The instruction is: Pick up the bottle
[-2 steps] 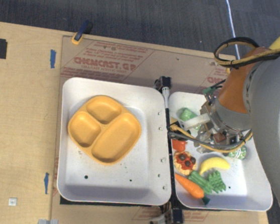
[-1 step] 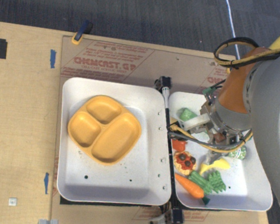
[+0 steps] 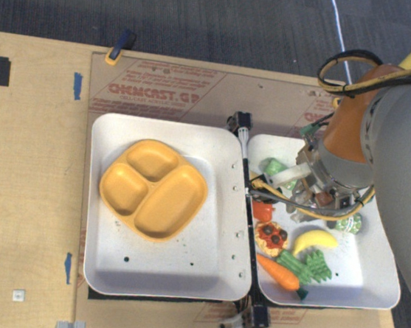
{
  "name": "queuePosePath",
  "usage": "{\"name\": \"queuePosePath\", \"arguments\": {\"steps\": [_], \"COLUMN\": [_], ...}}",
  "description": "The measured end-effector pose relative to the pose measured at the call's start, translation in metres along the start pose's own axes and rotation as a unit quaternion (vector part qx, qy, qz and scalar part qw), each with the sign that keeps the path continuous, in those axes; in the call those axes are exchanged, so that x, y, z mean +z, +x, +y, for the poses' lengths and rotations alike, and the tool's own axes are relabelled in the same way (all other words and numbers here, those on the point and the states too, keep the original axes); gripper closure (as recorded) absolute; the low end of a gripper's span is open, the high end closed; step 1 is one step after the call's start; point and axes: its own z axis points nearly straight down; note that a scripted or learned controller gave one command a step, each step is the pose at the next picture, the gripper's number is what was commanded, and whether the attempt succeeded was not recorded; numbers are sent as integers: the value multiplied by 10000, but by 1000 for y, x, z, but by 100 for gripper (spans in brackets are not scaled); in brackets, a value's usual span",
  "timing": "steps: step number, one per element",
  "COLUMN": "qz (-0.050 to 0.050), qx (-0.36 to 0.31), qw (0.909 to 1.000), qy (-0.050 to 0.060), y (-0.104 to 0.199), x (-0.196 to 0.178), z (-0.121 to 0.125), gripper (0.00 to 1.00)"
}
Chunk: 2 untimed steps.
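Observation:
The bottle (image 3: 278,169) is small and green with a white part, and it lies in the back left of the right bin (image 3: 375,292). My gripper (image 3: 312,192) hangs low over the middle of that bin, just right of the bottle and close to it. The wrist, with its orange band (image 3: 343,132), covers the gripper from above. Whether the bottle is touched or held cannot be made out.
The right bin also holds a red piece (image 3: 262,210), a small tart (image 3: 272,236), a banana (image 3: 315,241), a carrot (image 3: 279,272) and a green leafy toy (image 3: 313,266). A yellow divided plate (image 3: 154,188) lies in the left bin (image 3: 97,258). A yellow cable (image 3: 297,205) crosses under the wrist.

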Motion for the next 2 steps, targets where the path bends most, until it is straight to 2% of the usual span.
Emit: {"name": "queuePosePath", "arguments": {"steps": [1,2], "qz": [-4,11], "qx": [0,748], "qw": [10000,9972], "qy": [2,-9], "y": [0,4], "x": [0,20], "z": [0,2], "gripper": [0,0]}}
